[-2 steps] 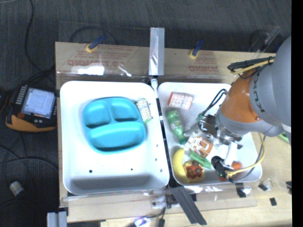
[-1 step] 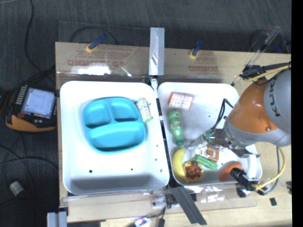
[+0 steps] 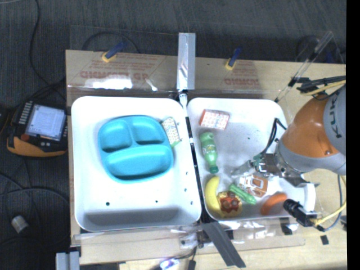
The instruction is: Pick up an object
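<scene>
The bench carries 2 shallow white bins side by side. The left bin (image 3: 84, 167) holds a large blue divided tray (image 3: 135, 148) with 3 compartments and, touching the tray's right edge, a small patterned packet (image 3: 171, 130). The right bin (image 3: 247, 108) holds everything the arm can reach here.

The KUKA arm (image 3: 312, 142) enters from the right, its orange band low over the right bin's right side, and the gripper (image 3: 260, 170) sits down among the clutter in the bin's lower half. Whether the gripper is spread or closed cannot be told from this view, and nothing is plainly seen caught in it.

In size order, the right bin's contents are a yellow banana (image 3: 211, 194) along the lower left, a green bottle (image 3: 208, 149) lying near the divider, a pink-and-white carton (image 3: 215, 118) at the top, a red-and-yellow bag (image 3: 229, 203) just beside the banana, an orange rounded piece (image 3: 273, 201) at the lower right, and a small white-and-orange packet (image 3: 254, 183) just under the gripper, beside a thin green item (image 3: 243, 194).

The step in hand looks like the reach or descent onto a target, most likely the small packet. The next move calls for a firm closure on 1 item only, then a straight lift clear of the crowded neighbours.
</scene>
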Controlling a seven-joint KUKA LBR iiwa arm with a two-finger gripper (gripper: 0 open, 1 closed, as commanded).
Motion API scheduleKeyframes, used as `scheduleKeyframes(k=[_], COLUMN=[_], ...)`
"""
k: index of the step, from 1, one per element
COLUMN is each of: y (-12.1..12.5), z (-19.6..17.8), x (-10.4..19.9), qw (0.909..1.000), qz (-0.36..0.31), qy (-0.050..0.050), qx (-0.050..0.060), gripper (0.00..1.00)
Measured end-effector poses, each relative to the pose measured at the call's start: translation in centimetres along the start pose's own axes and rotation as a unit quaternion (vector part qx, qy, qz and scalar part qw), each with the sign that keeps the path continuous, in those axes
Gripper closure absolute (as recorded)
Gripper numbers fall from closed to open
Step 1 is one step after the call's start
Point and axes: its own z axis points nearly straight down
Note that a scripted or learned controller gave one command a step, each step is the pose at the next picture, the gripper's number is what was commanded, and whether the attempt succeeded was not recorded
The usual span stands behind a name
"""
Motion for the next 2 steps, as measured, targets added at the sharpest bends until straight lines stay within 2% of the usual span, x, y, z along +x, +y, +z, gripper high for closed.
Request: scheduleKeyframes(k=[1, 2], y=[0.3, -0.5], z=[0.0, 0.6], x=[-4.6, -0.3], qw=[0.9975, 0.9952], qz=[-0.070, 0.097], qy=[0.001, -0.005], qx=[0.001, 0.005], gripper=[0.00, 0.00])
